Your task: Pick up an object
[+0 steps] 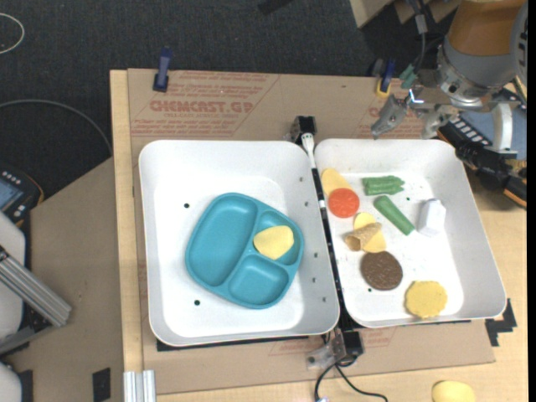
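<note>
Green food pieces (387,198) lie inside the right bin (477,249), well apart from the jaws (392,114). Jaws hang above that bin's far rim, holding nothing; how far open, cannot tell.

We look down from one fixed camera set above the bench (251,99), tilted at a slant so the far edge sits toward the top. We stand far enough back to take in both white bins whole, the left bin (167,174) and the right bin (469,224) side by side, with dark floor (84,23) beyond and the arm (486,32) entering at upper right.
</note>
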You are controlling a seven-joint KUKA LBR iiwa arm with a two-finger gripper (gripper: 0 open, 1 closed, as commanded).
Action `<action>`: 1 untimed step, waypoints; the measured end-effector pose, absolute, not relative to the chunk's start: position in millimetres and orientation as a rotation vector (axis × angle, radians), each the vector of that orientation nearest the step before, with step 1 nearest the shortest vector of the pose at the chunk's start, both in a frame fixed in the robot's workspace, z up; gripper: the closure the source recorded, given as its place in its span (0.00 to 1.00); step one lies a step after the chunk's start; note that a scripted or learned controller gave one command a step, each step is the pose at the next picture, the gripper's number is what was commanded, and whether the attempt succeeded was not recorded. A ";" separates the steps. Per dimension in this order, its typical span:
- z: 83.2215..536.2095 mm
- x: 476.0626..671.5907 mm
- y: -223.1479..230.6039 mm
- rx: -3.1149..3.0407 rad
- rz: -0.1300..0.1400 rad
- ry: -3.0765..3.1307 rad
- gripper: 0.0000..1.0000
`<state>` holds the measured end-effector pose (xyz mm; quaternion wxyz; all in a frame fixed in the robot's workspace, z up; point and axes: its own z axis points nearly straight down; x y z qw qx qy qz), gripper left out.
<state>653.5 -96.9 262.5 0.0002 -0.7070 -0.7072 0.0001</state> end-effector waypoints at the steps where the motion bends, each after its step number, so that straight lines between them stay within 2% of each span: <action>1: 236.5 606.6 -57.3 -2.213 0.004 -2.221 0.00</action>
